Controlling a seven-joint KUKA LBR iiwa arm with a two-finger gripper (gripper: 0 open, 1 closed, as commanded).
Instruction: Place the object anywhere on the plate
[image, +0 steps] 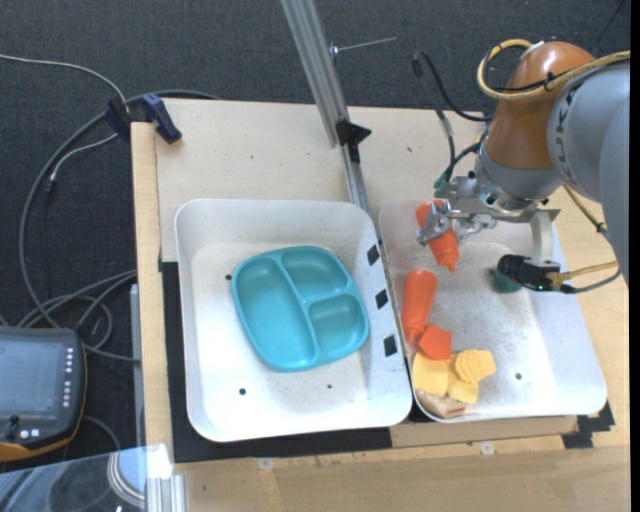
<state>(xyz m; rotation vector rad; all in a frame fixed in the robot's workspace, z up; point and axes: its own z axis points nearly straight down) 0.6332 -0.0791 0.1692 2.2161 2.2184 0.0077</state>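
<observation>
Toward the upper right of the frame, the gripper (446, 228) is hanging over the far end of the right bin (560, 340), and its fingers are clenching around a small orange carrot-shaped object (446, 250) that is pointing downward. Left of centre, the teal divided plate (298, 306) is lying in the left bin (200, 240), well apart from that object. Below the gripper, a longer orange piece (418, 301) is lying by the bin's left wall, with a red-orange chunk (435, 342) and yellow pieces (455, 375) resting nearer the lower corner. Both bins are sitting on the table (250, 140).
</observation>
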